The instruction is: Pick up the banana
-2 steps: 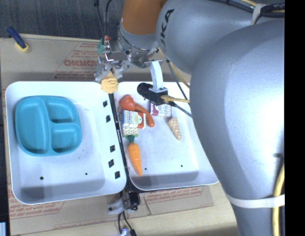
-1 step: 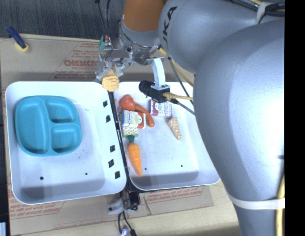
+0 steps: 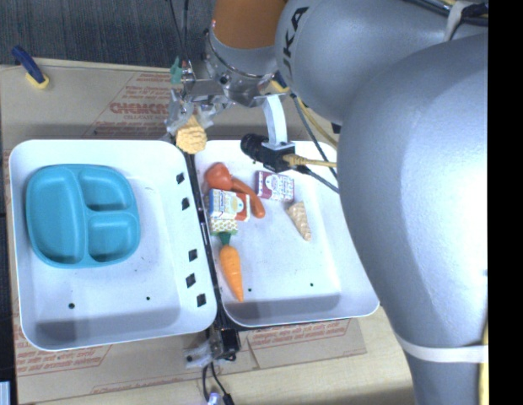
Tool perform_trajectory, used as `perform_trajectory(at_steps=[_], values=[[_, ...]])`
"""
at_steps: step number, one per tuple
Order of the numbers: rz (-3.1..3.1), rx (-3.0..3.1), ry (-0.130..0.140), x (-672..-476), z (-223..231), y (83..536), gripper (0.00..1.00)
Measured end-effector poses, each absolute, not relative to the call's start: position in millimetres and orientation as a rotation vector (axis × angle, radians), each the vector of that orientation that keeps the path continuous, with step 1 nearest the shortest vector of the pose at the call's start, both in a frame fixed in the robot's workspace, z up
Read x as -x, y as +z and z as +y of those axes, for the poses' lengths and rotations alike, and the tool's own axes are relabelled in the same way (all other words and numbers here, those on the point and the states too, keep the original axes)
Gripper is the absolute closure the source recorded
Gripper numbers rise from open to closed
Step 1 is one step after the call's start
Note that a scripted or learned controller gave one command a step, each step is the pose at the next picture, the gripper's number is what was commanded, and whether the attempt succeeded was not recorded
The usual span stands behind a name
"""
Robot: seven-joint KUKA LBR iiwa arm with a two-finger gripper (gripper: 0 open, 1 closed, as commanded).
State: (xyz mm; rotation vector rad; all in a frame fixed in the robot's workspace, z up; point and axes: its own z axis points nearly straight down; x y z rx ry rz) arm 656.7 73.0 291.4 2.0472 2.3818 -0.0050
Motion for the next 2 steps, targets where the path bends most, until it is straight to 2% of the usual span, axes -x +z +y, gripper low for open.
perform_trajectory(at_steps=[2], values=[[2.393, -2.032, -0.008, -657.1, 74.5, 311.7, 1.0]])
